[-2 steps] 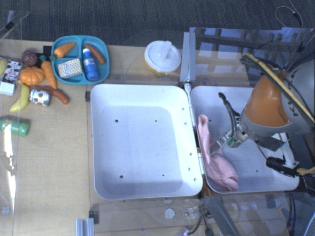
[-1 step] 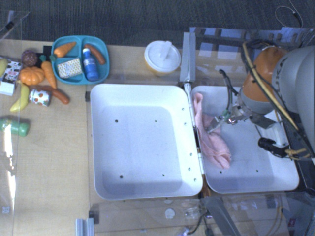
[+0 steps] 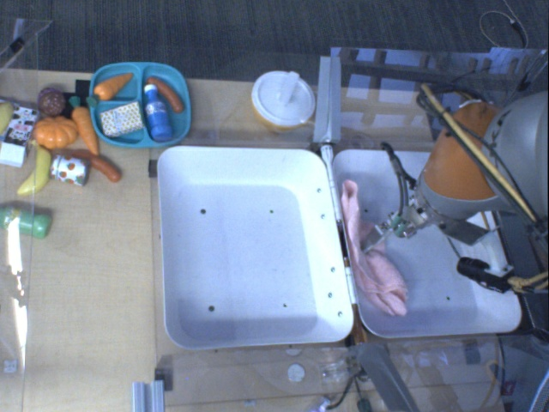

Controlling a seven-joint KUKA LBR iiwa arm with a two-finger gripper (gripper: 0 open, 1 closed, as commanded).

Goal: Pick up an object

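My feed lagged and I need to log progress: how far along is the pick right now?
Done: the arm has reached into the right bin, and its hand sits low beside the pink cloth. In hand: apparently closing in on the cloth, which lies flat along the bin's left wall, not lifted. Left: a confirmed grasp and the lift. I cannot tell the finger state from this view.

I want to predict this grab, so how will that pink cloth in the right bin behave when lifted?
The pink cloth lies crumpled and folded along the right bin's left wall, so it is probably floppy and will likely drape and sag from the pincer. It looks light and unlikely to roll.
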